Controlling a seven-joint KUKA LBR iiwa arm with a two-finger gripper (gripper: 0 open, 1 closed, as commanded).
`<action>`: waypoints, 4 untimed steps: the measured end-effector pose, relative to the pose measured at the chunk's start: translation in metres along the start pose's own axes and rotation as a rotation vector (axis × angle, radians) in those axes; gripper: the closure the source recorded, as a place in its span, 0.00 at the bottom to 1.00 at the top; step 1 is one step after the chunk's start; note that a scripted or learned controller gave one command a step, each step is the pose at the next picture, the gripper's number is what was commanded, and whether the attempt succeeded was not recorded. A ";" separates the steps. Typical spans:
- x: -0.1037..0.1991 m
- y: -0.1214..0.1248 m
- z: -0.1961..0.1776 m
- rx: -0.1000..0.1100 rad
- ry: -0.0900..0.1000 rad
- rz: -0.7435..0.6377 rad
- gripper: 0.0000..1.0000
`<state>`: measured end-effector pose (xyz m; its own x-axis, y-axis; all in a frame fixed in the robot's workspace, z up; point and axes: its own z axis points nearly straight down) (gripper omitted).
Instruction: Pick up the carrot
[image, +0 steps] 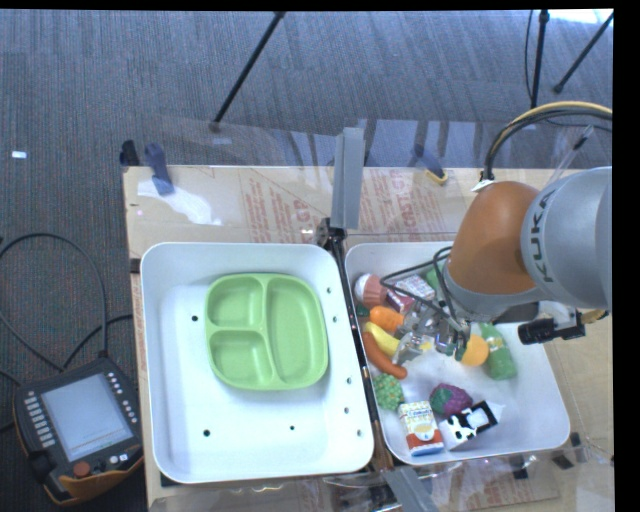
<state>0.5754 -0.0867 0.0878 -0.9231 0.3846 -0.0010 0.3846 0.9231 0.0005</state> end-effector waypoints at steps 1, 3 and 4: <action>-0.068 -0.039 0.000 -0.001 0.000 -0.460 1.00; -0.012 -0.073 0.000 -0.001 -0.001 -0.286 0.00; -0.012 -0.070 -0.009 -0.003 -0.001 -0.294 1.00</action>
<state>0.5598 -0.1561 0.0973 -0.9949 0.1005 -0.0020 0.1005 0.9949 0.0026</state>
